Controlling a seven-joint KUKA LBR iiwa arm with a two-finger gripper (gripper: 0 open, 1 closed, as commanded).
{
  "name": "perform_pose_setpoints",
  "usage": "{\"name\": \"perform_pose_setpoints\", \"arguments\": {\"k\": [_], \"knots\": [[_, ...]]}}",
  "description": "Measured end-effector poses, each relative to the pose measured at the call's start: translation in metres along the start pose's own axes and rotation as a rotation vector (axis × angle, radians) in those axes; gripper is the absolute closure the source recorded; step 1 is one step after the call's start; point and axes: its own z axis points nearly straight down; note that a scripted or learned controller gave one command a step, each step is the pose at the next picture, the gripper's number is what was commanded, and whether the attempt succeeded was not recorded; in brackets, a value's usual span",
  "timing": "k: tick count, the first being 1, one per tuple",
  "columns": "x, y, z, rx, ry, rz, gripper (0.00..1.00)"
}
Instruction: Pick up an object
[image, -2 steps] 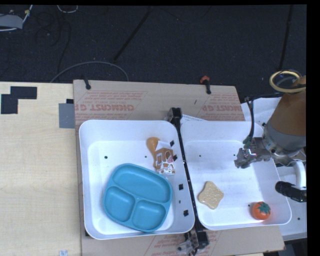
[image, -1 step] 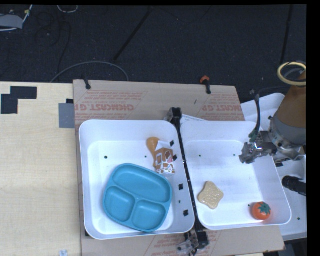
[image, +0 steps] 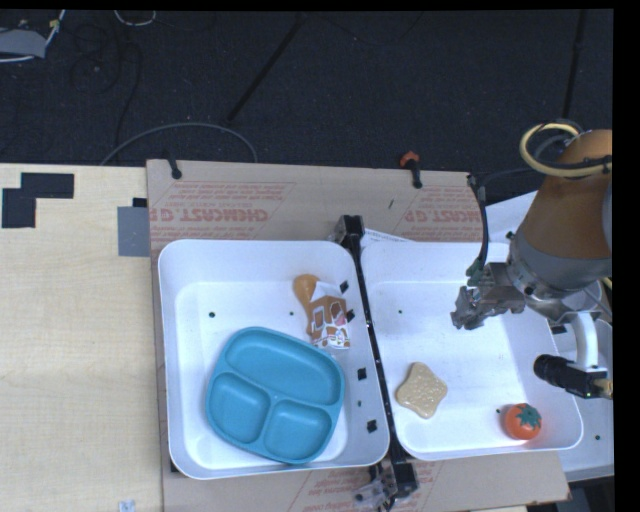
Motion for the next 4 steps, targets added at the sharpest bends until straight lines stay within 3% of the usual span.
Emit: {"name": "perform_pose_setpoints", "arguments": {"k": [4], "knots": [[0.19,-0.002,0.019,0.001,-0.001,0.0,1.0]]}}
